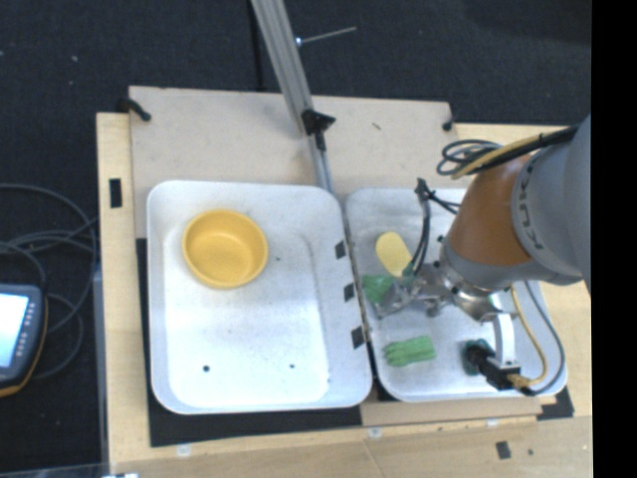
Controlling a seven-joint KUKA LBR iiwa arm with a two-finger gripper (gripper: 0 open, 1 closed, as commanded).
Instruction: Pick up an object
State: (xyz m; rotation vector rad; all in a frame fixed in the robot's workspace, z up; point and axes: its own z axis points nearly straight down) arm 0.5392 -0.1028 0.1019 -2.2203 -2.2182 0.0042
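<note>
Gripper (390, 299) is hanging low in the right bin (438, 391), its tips right at a small green object (377, 288); whether it is gripping cannot be told. Yellow object (392, 253) is lying just behind, a ridged green piece (409, 351) nearer. Yellow bowl (225, 248) is sitting in the left bin (249, 366).

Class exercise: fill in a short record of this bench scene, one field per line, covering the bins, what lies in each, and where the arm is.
left bin: holds a yellow bowl, upright, near its far left corner
right bin: holds a yellow object, a green object and a ridged green piece
arm: over the right bin
gripper: low, beside the green object
grasp: cannot be told
</note>
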